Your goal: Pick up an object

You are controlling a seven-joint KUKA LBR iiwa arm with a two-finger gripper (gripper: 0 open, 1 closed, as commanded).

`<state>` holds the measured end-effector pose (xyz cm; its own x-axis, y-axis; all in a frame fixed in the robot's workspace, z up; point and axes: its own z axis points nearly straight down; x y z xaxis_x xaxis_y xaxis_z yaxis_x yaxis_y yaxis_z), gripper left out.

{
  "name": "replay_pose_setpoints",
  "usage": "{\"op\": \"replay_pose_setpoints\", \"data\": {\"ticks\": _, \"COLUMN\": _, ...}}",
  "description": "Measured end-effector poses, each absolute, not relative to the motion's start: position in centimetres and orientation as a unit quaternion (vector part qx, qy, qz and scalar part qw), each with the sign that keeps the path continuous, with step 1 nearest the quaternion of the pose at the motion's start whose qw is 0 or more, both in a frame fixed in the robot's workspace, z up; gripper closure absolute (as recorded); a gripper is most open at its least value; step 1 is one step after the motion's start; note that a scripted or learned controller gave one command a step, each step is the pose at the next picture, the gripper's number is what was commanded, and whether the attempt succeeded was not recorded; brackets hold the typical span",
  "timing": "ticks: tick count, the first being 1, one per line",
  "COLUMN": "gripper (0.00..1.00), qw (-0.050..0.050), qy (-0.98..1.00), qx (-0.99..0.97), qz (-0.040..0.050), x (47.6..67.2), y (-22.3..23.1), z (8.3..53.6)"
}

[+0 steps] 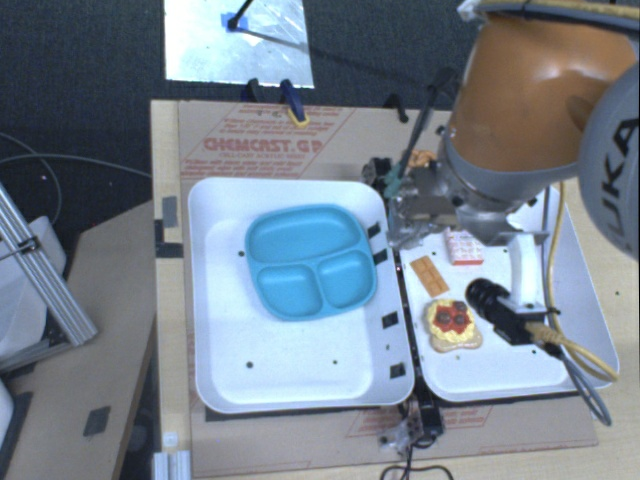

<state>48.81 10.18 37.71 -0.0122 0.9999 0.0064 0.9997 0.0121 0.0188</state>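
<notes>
Camera view: the right bin (500, 368), lower right of the frame, holds three small, likely light and stiff toys: an orange wafer (428, 275), a red-and-white box (463, 248) and a berry tart (452, 325). Each is best pinched across its narrow sides. The gripper (410, 218) hangs just above them, at centre; whether it is apart or together cannot be told.

Open floor rings the blue divided plate (310, 261) in the left bin (290, 368), widest along its near edge, while an orange wafer (429, 275), red-and-white packet (464, 249) and toy tart (452, 324) crowd the right bin (480, 376).
</notes>
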Motion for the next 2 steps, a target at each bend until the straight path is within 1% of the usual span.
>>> {"op": "replay_pose_setpoints", "data": {"ticks": 1, "gripper": 0.00, "qw": 0.001, "qy": 0.709, "qx": 0.705, "qz": 0.0011, "x": 48.7, "y": 9.8, "z": 36.8}}
{"op": "replay_pose_setpoints", "data": {"ticks": 2, "gripper": 0.00, "qw": -0.002, "qy": 0.707, "qx": 0.707, "qz": -0.0017, "x": 48.6, "y": 9.9, "z": 25.3}}
